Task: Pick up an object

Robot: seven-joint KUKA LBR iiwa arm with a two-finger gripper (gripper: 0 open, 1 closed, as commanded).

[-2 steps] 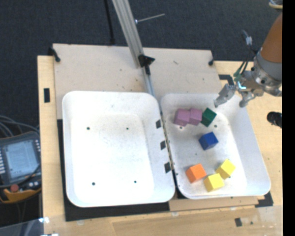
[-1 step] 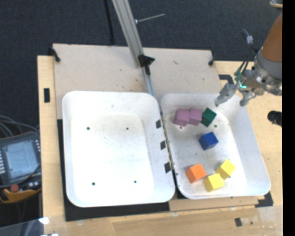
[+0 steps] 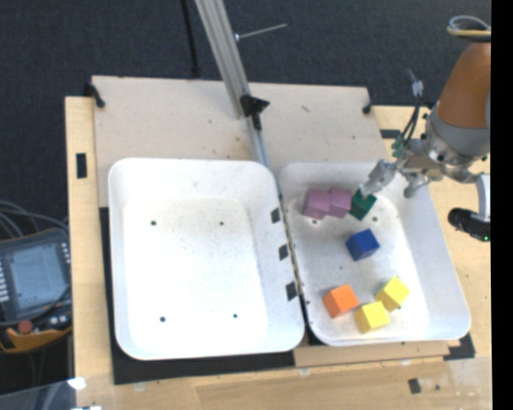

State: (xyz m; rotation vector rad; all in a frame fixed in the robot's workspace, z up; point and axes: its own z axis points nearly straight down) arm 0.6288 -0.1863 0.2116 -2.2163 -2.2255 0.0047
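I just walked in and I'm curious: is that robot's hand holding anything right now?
Hand: low over the right bin, just above the green block; whether it grips the block cannot be told.

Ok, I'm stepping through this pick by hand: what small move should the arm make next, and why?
Probably a short straight descent. The gripper hangs at the green block, which lies in the right bin against the purple block. Whether the green block sits between the fingers cannot be told, so lower a little before closing, keeping off the purple one.
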